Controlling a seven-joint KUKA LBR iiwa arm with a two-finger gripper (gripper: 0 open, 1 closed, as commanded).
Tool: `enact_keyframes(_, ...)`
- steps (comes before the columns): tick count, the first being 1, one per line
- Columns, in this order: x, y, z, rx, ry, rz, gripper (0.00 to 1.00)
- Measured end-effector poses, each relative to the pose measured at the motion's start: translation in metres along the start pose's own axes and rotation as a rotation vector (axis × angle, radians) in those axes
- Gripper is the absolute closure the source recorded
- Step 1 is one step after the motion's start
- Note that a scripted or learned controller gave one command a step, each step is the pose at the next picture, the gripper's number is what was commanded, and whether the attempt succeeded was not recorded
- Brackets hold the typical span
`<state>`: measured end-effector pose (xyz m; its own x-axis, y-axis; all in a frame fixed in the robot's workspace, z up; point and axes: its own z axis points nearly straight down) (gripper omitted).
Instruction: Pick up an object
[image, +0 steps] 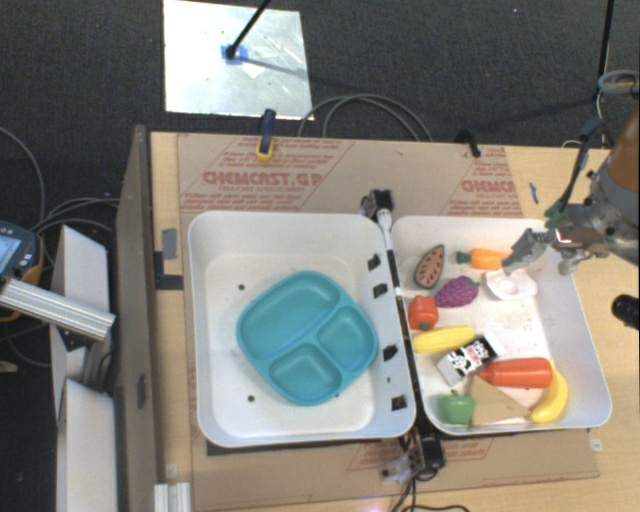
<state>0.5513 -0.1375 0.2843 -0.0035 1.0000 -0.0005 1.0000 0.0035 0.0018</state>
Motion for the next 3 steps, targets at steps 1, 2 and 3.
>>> enact_keyframes(1,0.028,0.033,0.068,0.003,0.001,-0.004,0.00)
enact_keyframes(2,0.035,0.054,0.206,0.003,0.001,-0.003,0.00)
enact_keyframes(3,0.034,0.056,0.188,-0.004,0.000,-0.001,1.00)
